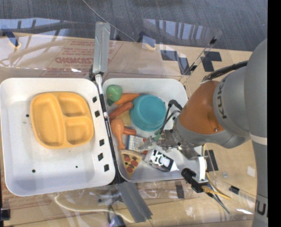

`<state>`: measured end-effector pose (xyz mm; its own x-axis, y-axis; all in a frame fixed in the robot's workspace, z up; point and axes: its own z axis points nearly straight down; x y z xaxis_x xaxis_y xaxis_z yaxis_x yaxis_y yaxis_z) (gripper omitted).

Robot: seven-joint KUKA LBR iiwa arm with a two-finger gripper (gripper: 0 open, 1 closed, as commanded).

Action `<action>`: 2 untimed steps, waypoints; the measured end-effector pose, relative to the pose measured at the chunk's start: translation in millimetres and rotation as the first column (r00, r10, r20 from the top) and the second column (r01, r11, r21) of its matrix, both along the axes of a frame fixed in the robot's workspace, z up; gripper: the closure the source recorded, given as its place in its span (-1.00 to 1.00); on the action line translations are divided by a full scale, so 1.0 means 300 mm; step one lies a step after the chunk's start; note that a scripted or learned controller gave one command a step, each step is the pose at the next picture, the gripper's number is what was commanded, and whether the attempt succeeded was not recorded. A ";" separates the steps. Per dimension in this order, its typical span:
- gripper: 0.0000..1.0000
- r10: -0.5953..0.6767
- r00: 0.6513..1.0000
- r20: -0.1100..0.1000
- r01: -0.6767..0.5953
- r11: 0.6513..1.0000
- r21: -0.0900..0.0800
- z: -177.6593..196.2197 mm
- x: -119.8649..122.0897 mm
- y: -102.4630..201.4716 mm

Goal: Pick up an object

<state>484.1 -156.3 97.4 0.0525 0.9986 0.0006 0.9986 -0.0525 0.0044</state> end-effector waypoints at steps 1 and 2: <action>-1.00 -0.077 0.997 0.005 0.077 0.997 0.000 -0.003 0.149 0.189; -1.00 -0.360 0.933 0.000 0.360 0.933 0.003 -0.003 0.311 0.151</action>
<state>577.5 -111.0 96.4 0.4086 0.9127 0.0034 0.9127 -0.4086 0.0041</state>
